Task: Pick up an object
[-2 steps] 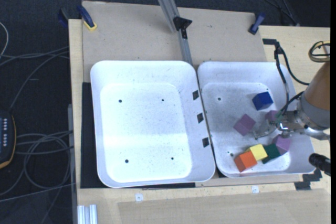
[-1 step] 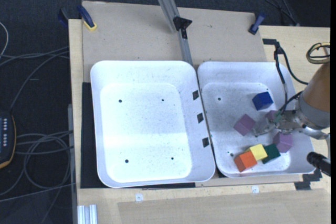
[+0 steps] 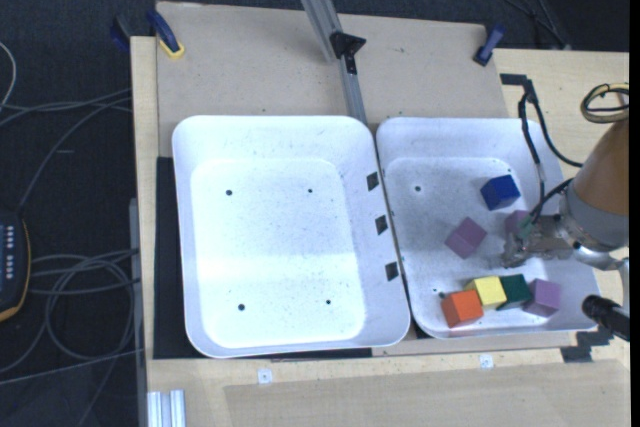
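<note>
Several small blocks lie in the right bin (image 3: 430, 140). A blue cube (image 3: 499, 191) sits toward the back right, and a purple block (image 3: 465, 237) lies near the middle. Along the front edge stand an orange cube (image 3: 461, 307), a yellow cube (image 3: 489, 291), a green cube (image 3: 515, 289) and a second purple block (image 3: 546, 295). My gripper (image 3: 520, 243) hangs low at the bin's right side, between the blue cube and the green cube. Something mauve shows at its fingers, but what it is stays unclear.
The left bin (image 3: 270, 235) lies beside the right one, joined by dark clips at the shared wall. A slanted metal bar (image 3: 318, 5) rises from the back of the bench. Black cables (image 3: 535, 130) run along the right bin's far right edge.
</note>
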